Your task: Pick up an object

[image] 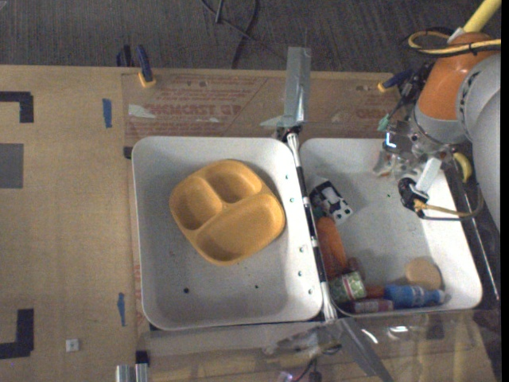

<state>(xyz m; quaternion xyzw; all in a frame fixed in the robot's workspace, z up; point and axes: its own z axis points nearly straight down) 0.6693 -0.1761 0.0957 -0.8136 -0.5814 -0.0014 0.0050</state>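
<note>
My gripper (395, 164) hangs over the far right part of the right bin (374, 221), below the orange band of the arm (449, 94). Nothing shows in its grasp. In that bin, along the left wall, lie a black-and-white object (331, 200) and an orange cylinder (332, 247). At the near edge sit a small green can (348, 285), a blue bottle (413, 295) on its side, a tan round disc (423, 273) and a red item (367, 305). The gripper is well apart from all of these.
The left bin (159, 277) holds a yellow divided plate (227, 211). A metal divider (306, 221) runs between the bins. A yellow cable (445, 210) trails from the wrist over the right bin's far side. Brown cardboard (199, 106) lies behind the bins.
</note>
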